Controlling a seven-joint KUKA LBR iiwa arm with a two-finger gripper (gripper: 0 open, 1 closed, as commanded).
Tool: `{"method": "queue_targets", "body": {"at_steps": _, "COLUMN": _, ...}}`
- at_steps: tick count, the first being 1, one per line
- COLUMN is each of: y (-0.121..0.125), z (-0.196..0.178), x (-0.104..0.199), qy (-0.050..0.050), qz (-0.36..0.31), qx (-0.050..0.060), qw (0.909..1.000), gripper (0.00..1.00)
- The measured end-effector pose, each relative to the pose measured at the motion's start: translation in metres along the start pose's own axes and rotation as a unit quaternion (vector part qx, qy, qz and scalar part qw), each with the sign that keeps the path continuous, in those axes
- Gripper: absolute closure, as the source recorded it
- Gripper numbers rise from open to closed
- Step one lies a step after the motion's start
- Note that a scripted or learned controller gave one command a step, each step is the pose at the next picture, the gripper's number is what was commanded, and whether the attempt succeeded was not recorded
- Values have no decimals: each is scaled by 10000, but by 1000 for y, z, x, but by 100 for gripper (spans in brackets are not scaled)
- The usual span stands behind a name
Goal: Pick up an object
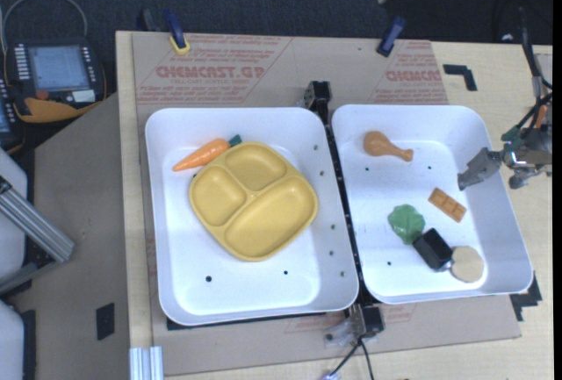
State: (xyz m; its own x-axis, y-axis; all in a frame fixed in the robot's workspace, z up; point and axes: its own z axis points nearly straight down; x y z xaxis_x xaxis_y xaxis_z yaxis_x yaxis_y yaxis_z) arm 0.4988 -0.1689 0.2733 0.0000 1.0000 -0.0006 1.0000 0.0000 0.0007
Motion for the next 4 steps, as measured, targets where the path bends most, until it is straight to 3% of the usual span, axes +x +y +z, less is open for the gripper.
{"method": "queue_targets", "body": {"at_steps": 3, "y": 6, "z": 136, "x": 1, "qy": 14, "qz": 4, "qx": 31, "qw": 10000, "gripper": 0}}
{"method": "queue_targets", "body": {"at_steps": 4, "y": 7, "z": 123, "x": 1, "qy": -3, "qz": 3, "qx": -3, "qw": 10000, "gripper": 100}}
